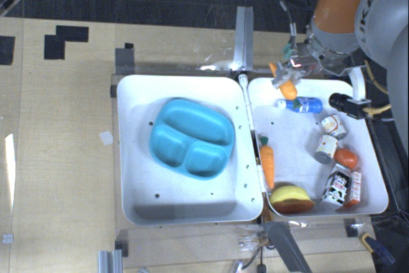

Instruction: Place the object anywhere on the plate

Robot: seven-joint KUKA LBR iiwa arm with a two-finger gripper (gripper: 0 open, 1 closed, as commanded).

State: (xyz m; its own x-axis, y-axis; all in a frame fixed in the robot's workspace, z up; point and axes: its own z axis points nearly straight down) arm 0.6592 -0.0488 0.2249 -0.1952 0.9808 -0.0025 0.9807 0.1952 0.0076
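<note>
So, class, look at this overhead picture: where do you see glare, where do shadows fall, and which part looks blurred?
Camera view: glare streaks the clear film behind the left bin and the bench's left edge; a soft shadow lies along that bin's near wall and beside the blue plate; the tool over the right bin looks smeared, and the small orange object under it is soft-edged.

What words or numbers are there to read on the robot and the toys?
"KU": dark letters on the grey robot arm, cut off at the picture's edge.
Small black-and-white carton: printing too blurred to read.
Red packet beside it: too blurred.
Small white cans: labels too small to read.
</note>
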